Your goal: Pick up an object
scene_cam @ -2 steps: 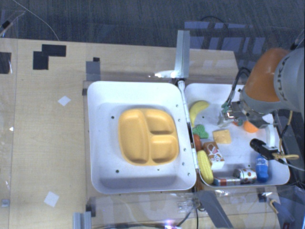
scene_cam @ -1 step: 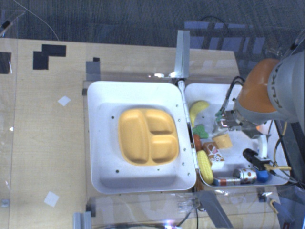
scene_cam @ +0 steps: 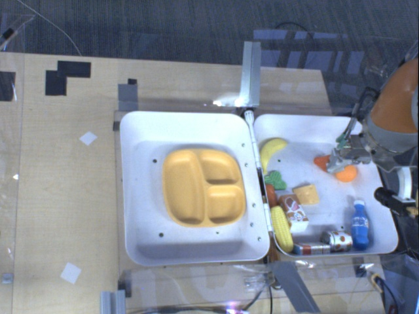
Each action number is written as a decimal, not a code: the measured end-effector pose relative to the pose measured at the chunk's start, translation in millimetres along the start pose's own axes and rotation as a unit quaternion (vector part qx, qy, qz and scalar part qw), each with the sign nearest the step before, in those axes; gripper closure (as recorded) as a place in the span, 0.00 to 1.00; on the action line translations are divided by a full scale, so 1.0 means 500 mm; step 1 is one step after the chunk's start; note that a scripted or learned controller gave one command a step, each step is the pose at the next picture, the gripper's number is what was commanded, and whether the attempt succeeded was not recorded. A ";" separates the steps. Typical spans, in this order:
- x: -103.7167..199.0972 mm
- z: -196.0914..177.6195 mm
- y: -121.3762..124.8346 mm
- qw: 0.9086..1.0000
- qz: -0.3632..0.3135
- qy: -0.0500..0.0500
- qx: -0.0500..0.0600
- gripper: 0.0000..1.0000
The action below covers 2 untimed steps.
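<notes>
On the wooden counter (scene_cam: 59, 195), I read no labels; my claw (scene_cam: 342, 157) sits over the small orange toy pieces (scene_cam: 340, 169), its grip state I cannot tell.

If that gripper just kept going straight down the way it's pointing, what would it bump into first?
Most likely the orange toy in the right bin: the gripper hangs right over it, pointing down. Depth is hard to judge from this slanted view, so it may already be touching.

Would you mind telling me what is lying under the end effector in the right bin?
An orange toy lies under the end effector, showing on both sides of it. Its middle is covered, so its shape is unclear.
</notes>
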<state>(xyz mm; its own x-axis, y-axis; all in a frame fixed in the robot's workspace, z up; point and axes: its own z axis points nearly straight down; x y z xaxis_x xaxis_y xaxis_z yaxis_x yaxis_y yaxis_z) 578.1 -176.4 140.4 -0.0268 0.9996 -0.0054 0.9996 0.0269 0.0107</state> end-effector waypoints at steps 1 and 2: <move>0.008 0.005 0.000 1.000 -0.002 0.002 0.002 0.00; -0.014 0.053 0.111 0.987 0.160 0.002 0.003 0.00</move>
